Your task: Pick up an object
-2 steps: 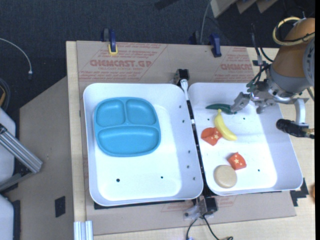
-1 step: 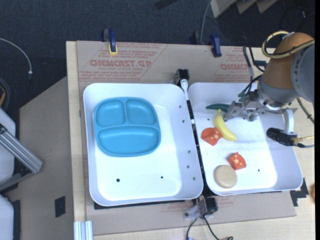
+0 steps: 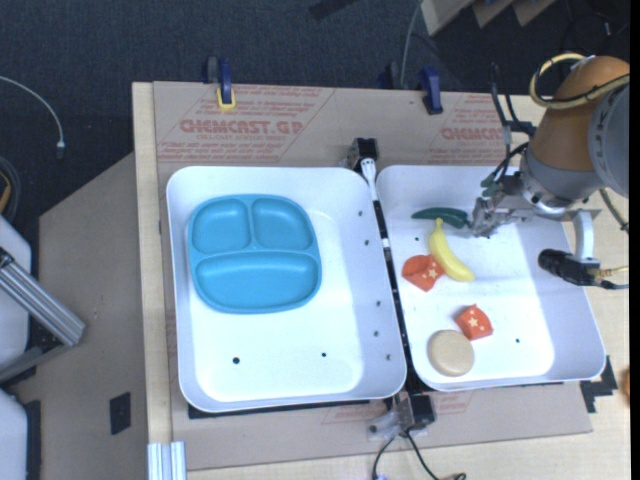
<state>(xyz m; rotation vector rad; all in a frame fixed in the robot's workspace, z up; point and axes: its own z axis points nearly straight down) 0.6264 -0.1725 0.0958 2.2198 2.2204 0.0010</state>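
Red lettering reading "CHEMCAST" runs along the far edge of the brown board (image 3: pixel 300 113) that carries both bins, held by blue clamps (image 3: pixel 221 76) over dark carpet. The left bin (image 3: pixel 275 368) holds a blue divided plate (image 3: pixel 256 252); the right bin (image 3: pixel 560 348) holds — roughly by size — a yellow banana (image 3: pixel 449 255), a tan round piece (image 3: pixel 451 352), a dark green piece (image 3: pixel 440 214) and two red pieces (image 3: pixel 422 272) (image 3: pixel 475 321). The gripper (image 3: pixel 487 220) sits low at the right bin's far side, just beside the green piece — whether it is spread or closed I cannot tell.
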